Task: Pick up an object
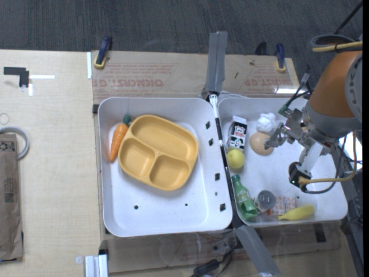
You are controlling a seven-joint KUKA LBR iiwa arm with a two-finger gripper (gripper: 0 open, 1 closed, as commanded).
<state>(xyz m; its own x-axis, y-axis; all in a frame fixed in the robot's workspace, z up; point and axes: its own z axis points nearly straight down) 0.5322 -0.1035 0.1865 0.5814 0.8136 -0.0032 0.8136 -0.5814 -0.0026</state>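
Right of frame, over the right bin: gripper beside round cookie, finger state unclear; nothing lifted, pickup pending.

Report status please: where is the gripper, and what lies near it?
Gripper low over right bin, at tan round object; finger state unclear. White crumpled item beside it. Nothing seen held.

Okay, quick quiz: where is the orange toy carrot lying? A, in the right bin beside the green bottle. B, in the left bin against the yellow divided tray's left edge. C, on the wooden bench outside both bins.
B: the orange toy carrot lies in the left bin, alongside the left edge of the yellow divided tray.
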